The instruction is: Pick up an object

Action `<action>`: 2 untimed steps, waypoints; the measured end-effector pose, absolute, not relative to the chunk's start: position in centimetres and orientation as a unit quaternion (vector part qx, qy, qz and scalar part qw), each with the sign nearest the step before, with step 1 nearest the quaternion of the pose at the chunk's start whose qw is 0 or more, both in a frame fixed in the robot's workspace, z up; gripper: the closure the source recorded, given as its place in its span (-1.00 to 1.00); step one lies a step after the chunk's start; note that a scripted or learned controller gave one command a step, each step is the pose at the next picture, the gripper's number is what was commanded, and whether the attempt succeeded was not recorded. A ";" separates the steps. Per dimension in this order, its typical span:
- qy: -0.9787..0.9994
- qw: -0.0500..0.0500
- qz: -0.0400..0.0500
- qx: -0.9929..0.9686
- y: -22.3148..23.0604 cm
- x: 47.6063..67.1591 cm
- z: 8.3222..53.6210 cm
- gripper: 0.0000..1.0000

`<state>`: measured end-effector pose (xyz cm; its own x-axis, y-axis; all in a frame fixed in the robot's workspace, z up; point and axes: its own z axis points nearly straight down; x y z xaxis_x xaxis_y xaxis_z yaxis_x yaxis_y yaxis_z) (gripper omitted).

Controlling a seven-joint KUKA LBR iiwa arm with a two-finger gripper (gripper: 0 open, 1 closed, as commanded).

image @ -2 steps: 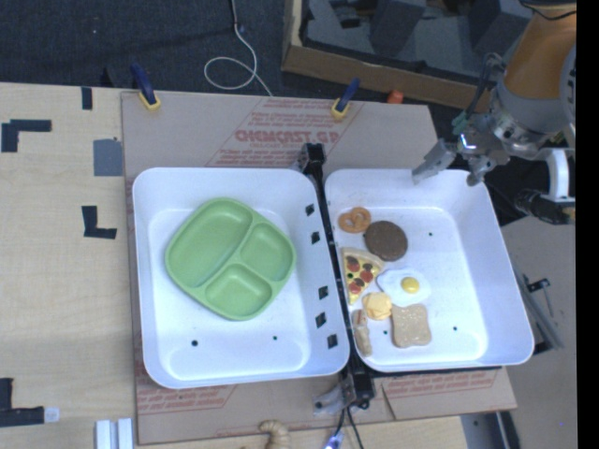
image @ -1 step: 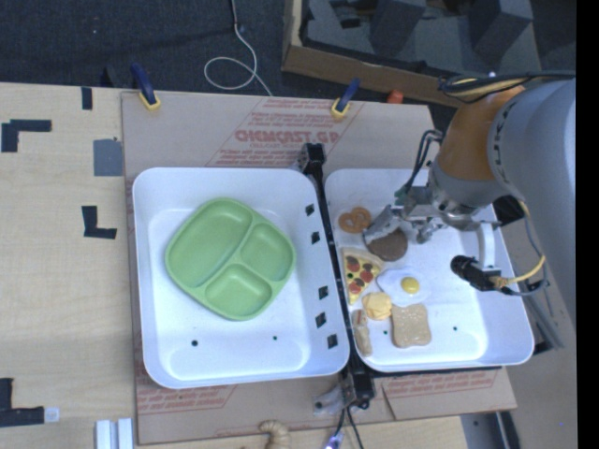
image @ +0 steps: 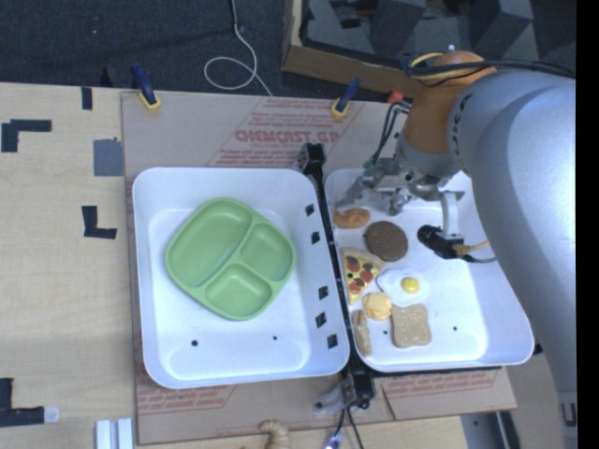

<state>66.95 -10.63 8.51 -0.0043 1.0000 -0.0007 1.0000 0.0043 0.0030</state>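
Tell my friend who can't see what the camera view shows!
A grey robot arm lowers its hand into the right white bin, above toy food: a burger patty, fried egg, pizza slice and toast. The left white bin holds a green divided plate.

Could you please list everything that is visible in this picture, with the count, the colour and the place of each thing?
bins: two, white, side by side on the bench
divided plate: one, light green, in the left bin
burger patty: one, dark brown, in the right bin
bread roll: one, orange-brown, right bin, far-left part
pizza slice: one, yellow with red, right bin by the left wall
fried egg: one, white and yellow, right bin
toast slice: one, tan, right bin, near side
clamps: two, blue and yellow, on the cardboard's far edge
arm: one, grey with an orange band, over the right bin
gripper: one, above the roll and patty
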 end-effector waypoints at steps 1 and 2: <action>0.706 0.006 0.001 0.708 -9.6 63.4 8.9 -1.00; 0.707 0.002 0.004 0.707 -9.3 63.6 10.0 1.00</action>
